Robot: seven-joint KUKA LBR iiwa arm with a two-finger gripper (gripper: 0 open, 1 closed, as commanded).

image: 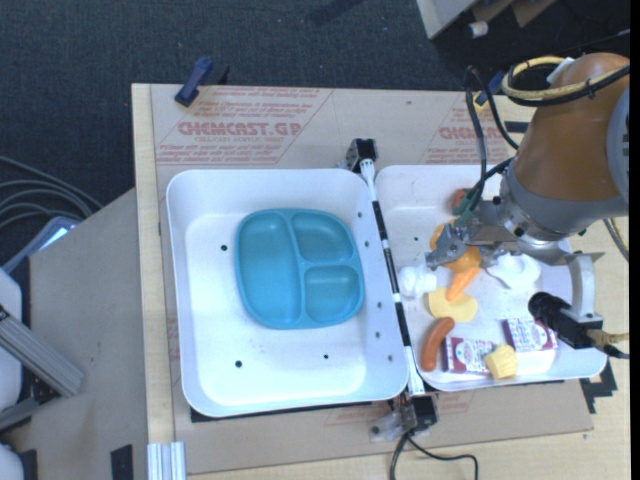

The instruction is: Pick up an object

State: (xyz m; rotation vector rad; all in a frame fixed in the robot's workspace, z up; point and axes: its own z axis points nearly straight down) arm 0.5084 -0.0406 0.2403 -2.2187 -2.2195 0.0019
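Observation:
My gripper hangs low over the middle of the right bin, at the end of the grey and orange arm that comes in from the right. Directly under and beside it lies a cluster of toy food: an orange-yellow piece, a small carrot and a yellow wedge. A white lump rests by the bin's left wall. An orange sausage lies toward the front. Whether the gripper touches any of them is hidden by the wrist.
The left bin holds a blue divided plate. At the front of the right bin are a maroon carton, a yellow cube and a second carton. A green and red piece sits at its back.

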